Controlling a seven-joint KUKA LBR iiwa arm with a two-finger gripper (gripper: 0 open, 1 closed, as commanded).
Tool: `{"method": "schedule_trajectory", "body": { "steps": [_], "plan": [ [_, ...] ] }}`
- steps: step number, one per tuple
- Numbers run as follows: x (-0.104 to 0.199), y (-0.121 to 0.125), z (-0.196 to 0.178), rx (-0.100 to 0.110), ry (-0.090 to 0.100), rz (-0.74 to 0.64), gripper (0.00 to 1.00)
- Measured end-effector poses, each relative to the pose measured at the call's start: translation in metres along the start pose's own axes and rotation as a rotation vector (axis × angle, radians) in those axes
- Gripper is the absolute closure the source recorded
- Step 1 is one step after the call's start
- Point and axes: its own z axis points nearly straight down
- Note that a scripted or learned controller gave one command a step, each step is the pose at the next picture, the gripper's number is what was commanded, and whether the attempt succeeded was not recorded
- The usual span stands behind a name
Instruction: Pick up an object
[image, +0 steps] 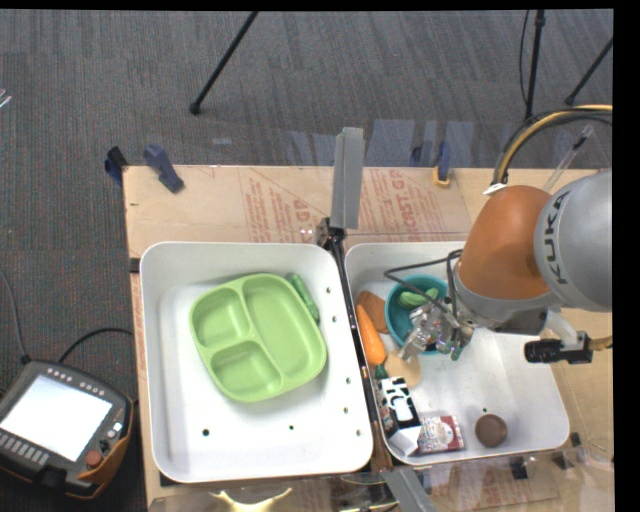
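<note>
My gripper (435, 338) hangs low in the right bin (525, 385), at the near rim of a teal bowl (404, 305) that holds a green item (422, 296). Its fingers look spread apart with nothing between them, so it is open. Left of it, along the bin's left wall, lie an orange carrot (372, 340) and a tan piece (372, 303). A black-and-white box (399, 402), a red-and-white packet (438, 433) and a brown ball (490, 430) rest along the front. The arm's orange band (505, 250) hides the bin's back right.
The left bin (165, 300) holds a green divided plate (258, 336). A grey upright post (348, 185) stands behind the wall between the bins. A pendant with a screen (58, 425) lies on the floor at the left. Tripod legs stand behind the bench.
</note>
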Motion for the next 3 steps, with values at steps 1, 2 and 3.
{"method": "schedule_trajectory", "body": {
  "steps": [1,2,3],
  "plan": [
    [0.003,-0.002,0.007,0.007,0.009,0.000,0.00],
    [-0.034,0.036,0.008,0.009,0.011,0.163,0.00],
    [0.064,-0.063,0.006,0.009,0.009,0.378,0.00]
  ]
}}
